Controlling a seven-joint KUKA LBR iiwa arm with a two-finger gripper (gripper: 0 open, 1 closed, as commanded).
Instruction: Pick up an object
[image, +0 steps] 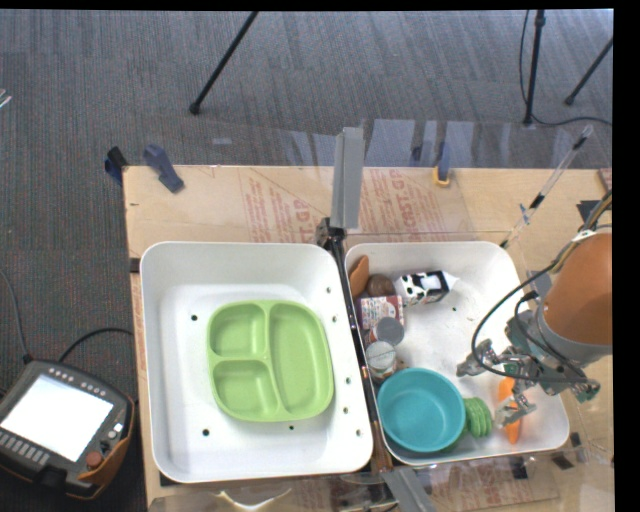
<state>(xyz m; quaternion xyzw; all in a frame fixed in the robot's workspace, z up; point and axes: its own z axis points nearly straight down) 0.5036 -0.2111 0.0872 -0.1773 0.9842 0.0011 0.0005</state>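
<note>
I have the gripper (512, 392) low in the right bin (470, 260), near its right wall, and the wrist and cabling blur its tip enough that I cannot tell its state. Nothing is visibly held.

The nearest candidate is a slim orange piece (512, 428), carrot-like, lying just below the tip and touching or nearly touching it. Just to its left sits a small ribbed green object (478, 416), and further left a smooth, glossy teal bowl (423, 408) with a rounded rim. Beyond that, up and to the left, lie a black-and-white cow-patterned toy (425, 286), a small round tin (380, 355) and a printed packet (380, 316).

My worries from here: the orange piece is thin and sits close to the bin wall, so a descent slightly off line could pinch the wall or push the piece under the rim. The green object beside it could be nudged or caught along with it. The dangling cable may snag.

Well to the left, the other bin (170, 300) holds a matte green 3-compartment plate (270, 360).
</note>
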